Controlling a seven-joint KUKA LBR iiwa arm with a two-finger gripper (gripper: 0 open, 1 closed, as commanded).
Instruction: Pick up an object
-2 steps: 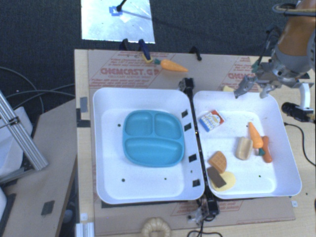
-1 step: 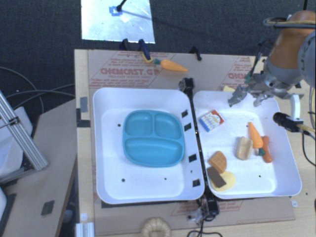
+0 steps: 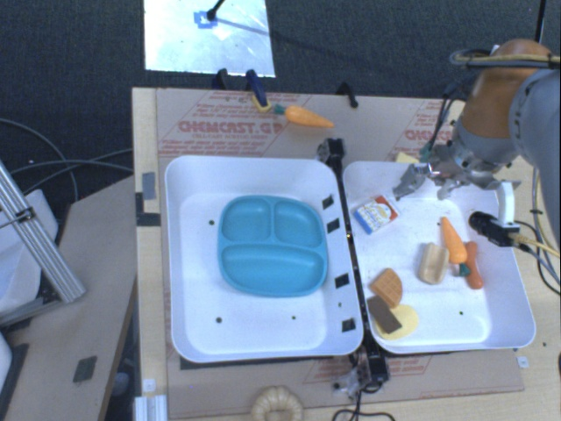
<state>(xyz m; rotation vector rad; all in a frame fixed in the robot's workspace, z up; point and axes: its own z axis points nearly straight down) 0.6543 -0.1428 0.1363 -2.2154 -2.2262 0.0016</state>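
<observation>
I see the grey two-finger gripper (image 3: 427, 181) hanging over the far part of the right-hand shallow white bin (image 3: 504, 331), fingers spread apart with nothing between them.

Nearest candidate: the small flat white packet with red and blue print (image 3: 374, 214), lying just beside the bin divider, near the fingertips and a little to their left. I judge it light and thin, possibly slick on its faces; lying flat, it offers little edge, so I would pinch across its short sides.

Count in the right bin:
- one printed packet
- two orange carrot-shaped toys (image 3: 453, 240), lying touching along their lengths; probably hard plastic, rounded, liable to roll or slip. Take across the thick middle.
- one beige bread-shaped block (image 3: 431, 263), just beside the carrots; stiff, easiest grip across its width
- one brown round biscuit-like piece (image 3: 387, 286)
- one dark brown slab on a pale yellow disc (image 3: 390, 319), stacked near the front edge

Left shallow white bin (image 3: 197, 340): one blue three-compartment plastic plate (image 3: 272, 244).

Outside the bins, on the board: one further orange carrot toy (image 3: 302, 116).
</observation>
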